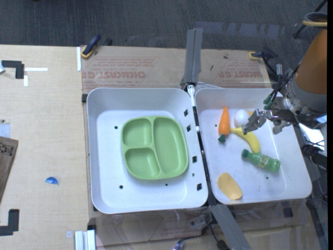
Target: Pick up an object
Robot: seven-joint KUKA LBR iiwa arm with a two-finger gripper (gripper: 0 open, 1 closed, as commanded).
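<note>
**Yellow banana under gripper, right bin**

Yellow banana [248,137] lies in the right bin [291,191], long axis diagonal, upper-left to lower-right. Gripper [255,123] sits at its upper end; finger state indeterminable. Carrot [224,121], white egg [241,117] and green bottle [260,160] adjacent.

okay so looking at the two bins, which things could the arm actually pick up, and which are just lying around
Pickable, in the right bin:
toy carrot
white ball
toy banana
green bottle
yellow oval piece
The gripper hovers by the banana.

Lying about:
green divided plate in the left bin
small blue piece on the bench
</note>
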